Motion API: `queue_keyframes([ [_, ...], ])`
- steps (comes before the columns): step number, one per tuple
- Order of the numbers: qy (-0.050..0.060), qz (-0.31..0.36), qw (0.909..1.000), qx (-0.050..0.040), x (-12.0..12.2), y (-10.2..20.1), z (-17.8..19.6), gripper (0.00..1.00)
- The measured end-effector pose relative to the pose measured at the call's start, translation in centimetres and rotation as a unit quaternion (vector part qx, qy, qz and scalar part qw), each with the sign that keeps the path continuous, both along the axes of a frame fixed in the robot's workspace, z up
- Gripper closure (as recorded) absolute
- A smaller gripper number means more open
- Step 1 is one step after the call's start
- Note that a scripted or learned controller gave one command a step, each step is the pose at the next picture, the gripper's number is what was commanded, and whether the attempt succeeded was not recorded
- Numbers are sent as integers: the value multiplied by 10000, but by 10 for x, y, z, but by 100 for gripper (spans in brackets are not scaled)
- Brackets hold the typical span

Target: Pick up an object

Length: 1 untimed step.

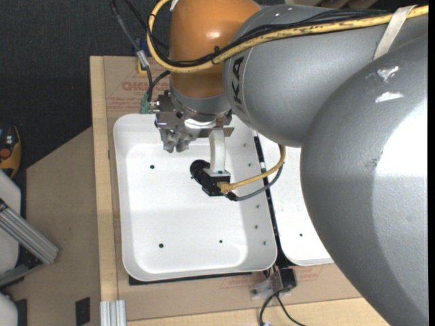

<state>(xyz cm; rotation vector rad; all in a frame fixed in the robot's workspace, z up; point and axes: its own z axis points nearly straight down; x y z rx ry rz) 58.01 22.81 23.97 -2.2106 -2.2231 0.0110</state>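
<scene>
Approach step — jaws [175,143], state untellable, over left bin [136,202] far edge; next: find an object to grasp.

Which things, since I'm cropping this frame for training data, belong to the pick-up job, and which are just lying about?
Job in hand:
end effector
white bin beneath it

Lying about:
second bin alongside
cardboard sheet under the bins
metal rail off the bench edge
black connector by the bins' near edge
</scene>
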Motion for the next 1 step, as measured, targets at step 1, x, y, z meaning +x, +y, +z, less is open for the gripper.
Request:
queue_keyframes([
  [1, -65, -37, 10000, 8, -31, -38, 72, 100],
])
